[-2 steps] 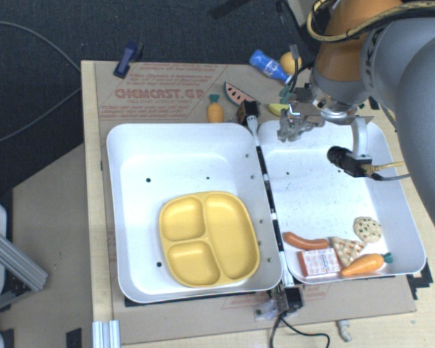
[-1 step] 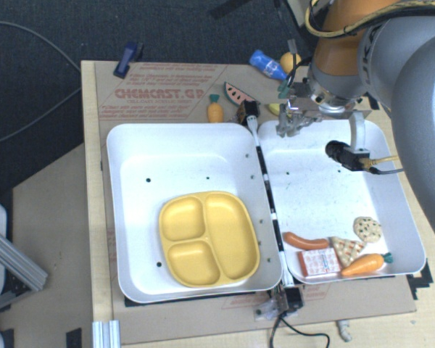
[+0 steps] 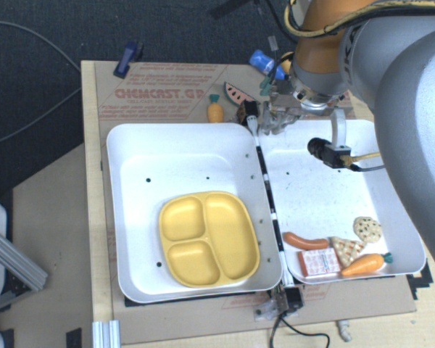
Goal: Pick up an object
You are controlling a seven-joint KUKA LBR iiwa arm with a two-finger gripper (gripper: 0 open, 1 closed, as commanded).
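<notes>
- Bench: a tan cardboard sheet with red printed lettering lies under two shallow white bins set side by side, their inner rims touching.
- Far-left top edge of the sheet: a small blue clip-like item.
- Left white plastic bin: holds a pale yellow plastic plate with three compartments, lying flat toward the near right corner.
- On the cardboard behind the bins, left to right: a small orange toy fruit with a green top, a watermelon-slice toy, a small dark item just beside the bin corner, and a blue-and-yellow object further back.
- Grey metal two-finger gripper: hangs at the far end of the seam between the bins, over the back rims. Fingers small and cluttered here; cannot tell whether spread or pressed together. Nothing visibly between them.
- Right white plastic bin: a black fitting with a cable hangs off the arm above its far half.
- Candidate objects to pick cluster in the near right corner of the right bin, well apart from the gripper: a red-orange toy sausage, a pink-and-white rectangular packet, a tan triangular cracker-like piece, a speckled cookie-like piece, and an orange toy carrot with green tip. The packet, cracker and carrot touch or overlap.
- Right: the grey arm with its orange band above the wrist.
</notes>
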